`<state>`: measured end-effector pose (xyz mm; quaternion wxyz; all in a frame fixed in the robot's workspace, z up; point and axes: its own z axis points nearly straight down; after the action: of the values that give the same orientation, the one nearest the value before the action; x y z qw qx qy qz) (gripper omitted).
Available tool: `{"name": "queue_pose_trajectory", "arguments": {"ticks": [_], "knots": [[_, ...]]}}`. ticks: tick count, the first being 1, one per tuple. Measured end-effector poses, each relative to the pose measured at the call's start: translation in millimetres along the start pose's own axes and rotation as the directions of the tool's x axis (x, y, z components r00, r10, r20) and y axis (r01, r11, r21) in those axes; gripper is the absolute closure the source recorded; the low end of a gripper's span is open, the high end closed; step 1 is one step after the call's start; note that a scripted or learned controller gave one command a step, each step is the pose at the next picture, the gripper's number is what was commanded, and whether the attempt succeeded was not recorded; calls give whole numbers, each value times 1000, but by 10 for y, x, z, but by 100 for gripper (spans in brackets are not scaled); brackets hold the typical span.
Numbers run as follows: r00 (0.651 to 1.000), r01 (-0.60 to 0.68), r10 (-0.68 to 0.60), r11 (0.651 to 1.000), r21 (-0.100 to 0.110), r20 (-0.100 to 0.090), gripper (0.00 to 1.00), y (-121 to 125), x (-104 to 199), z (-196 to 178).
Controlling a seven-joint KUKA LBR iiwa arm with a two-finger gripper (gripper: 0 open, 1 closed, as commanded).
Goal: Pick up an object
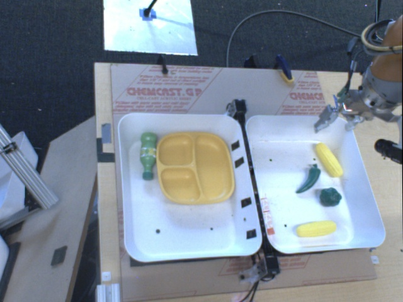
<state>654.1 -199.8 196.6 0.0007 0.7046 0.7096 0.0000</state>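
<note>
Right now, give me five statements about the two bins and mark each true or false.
1. The yellow tray lies in the left bin. True.
2. The green bottle stands in the right bin. False: it lies in the left bin, beside the tray.
3. The gripper holds the corn. False: it hangs open above the right bin's far edge, with nothing between its fingers.
4. The green pepper lies in the right bin. True.
5. The right bin holds one item. False: it holds four, the corn among them.
</note>
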Motion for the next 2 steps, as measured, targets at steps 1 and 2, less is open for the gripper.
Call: {"name": "queue_pose_trajectory", "arguments": {"ticks": [1,2], "knots": [[1000,1,-1,1000,0,0,0,27,53,422],[1000,-1,1,1000,1,0,0,31,28,837]]}}
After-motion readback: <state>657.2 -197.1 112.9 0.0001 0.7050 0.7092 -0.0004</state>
